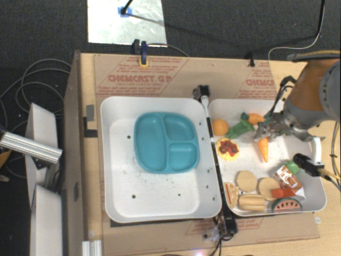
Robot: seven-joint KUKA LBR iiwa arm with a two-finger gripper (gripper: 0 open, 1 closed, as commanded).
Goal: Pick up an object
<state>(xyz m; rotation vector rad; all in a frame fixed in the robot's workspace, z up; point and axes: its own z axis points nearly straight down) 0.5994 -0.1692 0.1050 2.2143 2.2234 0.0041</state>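
The right bin (319, 196) holds several toy foods. An orange carrot (263, 149) lies just below my gripper (268, 130), which hangs low over the bin's upper middle. A green vegetable (242, 127) and a small orange piece (256, 118) lie just left of the gripper. Further left sit an orange ball (220, 127) and a red and yellow piece (229, 148). The view does not show anything held by the gripper.
The left bin (114, 196) holds a blue divided plate (165, 142). Two tan discs (246, 181), a bread roll (250, 202), a watermelon slice (286, 206) and a red and white box (288, 176) crowd the right bin's front. The grey arm (314, 97) enters from the right.
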